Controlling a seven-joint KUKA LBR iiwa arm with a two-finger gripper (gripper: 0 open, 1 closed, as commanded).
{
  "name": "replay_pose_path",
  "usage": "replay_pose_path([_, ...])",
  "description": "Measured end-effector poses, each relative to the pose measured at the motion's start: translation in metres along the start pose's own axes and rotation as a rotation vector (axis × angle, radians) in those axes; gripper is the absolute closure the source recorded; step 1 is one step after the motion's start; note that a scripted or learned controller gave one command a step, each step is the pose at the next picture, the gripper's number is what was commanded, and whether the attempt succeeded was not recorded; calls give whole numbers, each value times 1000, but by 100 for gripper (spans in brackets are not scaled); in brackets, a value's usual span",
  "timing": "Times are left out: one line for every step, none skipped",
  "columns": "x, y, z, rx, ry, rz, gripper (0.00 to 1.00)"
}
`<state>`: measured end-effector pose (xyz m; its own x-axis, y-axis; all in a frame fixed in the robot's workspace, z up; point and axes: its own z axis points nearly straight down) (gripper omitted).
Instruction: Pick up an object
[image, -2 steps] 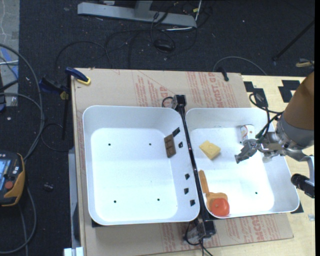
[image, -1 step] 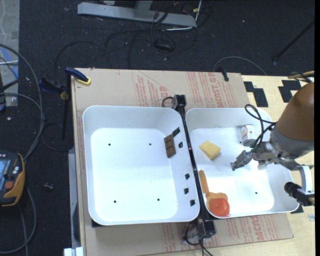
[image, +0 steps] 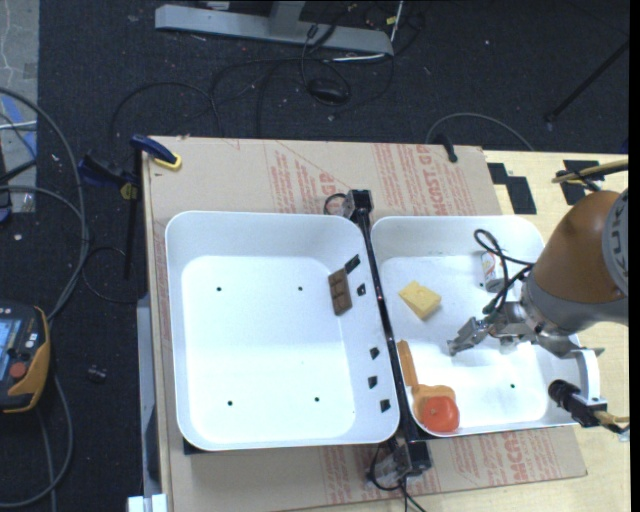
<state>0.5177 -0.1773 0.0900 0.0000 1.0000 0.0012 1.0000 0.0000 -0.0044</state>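
My gripper (image: 462, 337) hangs over the middle of the right bin (image: 520, 235), pointing left, open with nothing between its fingers. A yellow block (image: 420, 299) lies just up and left of it, apart from the fingertips. At the bin's front left corner sits a red-orange round piece (image: 437, 411) with a tan handle (image: 407, 364) running along the divider. A brown chocolate-like bar (image: 341, 293) rests in the left bin (image: 190, 240) near its right wall.
A small pale object (image: 490, 268) sits at the back of the right bin, under the arm's black cable (image: 490, 245). The grey arm body (image: 585, 265) covers the bin's right side. Cardboard (image: 300, 170) lies under both bins.
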Motion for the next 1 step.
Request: replay_pose_path([0,1,-13,-5,-1,0,100])
